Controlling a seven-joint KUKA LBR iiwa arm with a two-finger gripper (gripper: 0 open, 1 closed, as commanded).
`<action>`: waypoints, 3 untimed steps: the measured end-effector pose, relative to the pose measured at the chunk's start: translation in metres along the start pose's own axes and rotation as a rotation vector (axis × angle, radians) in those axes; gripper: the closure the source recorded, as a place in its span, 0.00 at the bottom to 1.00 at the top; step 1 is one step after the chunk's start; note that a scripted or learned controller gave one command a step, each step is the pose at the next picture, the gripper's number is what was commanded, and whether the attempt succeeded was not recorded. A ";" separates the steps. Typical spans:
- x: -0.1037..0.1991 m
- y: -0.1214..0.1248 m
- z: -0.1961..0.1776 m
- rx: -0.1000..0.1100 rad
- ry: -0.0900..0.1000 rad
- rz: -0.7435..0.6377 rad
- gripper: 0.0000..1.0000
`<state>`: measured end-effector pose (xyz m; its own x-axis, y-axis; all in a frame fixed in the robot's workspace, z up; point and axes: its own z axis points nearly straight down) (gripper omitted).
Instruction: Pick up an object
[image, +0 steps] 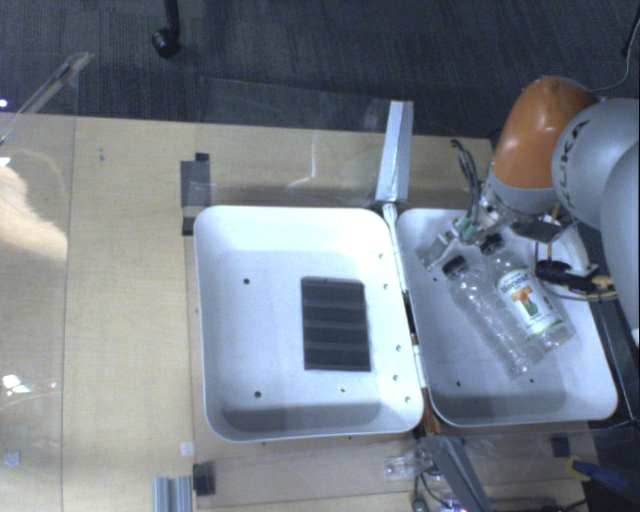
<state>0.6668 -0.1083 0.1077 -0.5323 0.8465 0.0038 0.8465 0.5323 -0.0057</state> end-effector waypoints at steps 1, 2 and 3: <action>0.004 0.002 0.009 0.008 -0.003 -0.014 0.00; -0.012 -0.005 0.002 -0.004 0.005 0.097 0.00; -0.023 -0.010 -0.063 -0.015 -0.010 0.079 0.00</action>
